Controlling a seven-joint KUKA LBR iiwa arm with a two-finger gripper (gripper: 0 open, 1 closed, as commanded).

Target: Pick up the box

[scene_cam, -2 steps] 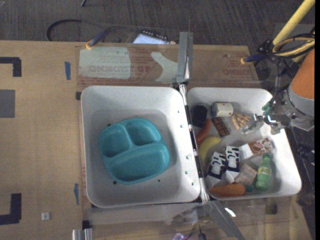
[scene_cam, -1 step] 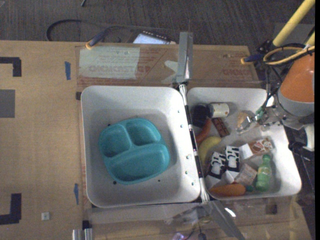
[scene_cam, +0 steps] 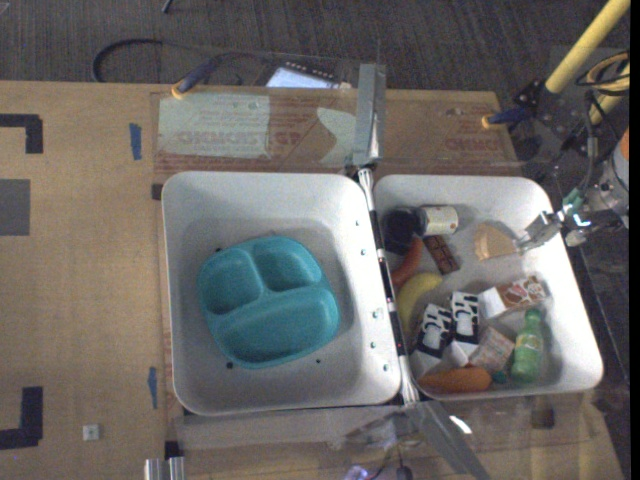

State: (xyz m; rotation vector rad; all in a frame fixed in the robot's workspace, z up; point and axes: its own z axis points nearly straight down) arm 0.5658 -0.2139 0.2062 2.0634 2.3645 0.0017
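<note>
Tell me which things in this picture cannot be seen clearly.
- Grey metal claw, camera view: too small and blurred to tell whether it is open or shut.
- Small white cardboard box with red print: print too small to read.
- Orange carrot-shaped toy: lower end hidden by the yellow banana-shaped toy.

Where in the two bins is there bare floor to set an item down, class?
Left bin: bare floor all round the teal tray, widest along the back wall. Right bin: crowded; free only near its back right corner, beside the gripper.

You've got a teal divided plate [scene_cam: 267, 300] in the white left bin [scene_cam: 190, 268]; black-and-white patterned cartons [scene_cam: 450, 323], green bottle [scene_cam: 528, 345], orange carrot [scene_cam: 457, 378] in the white right bin [scene_cam: 575, 298].
</note>
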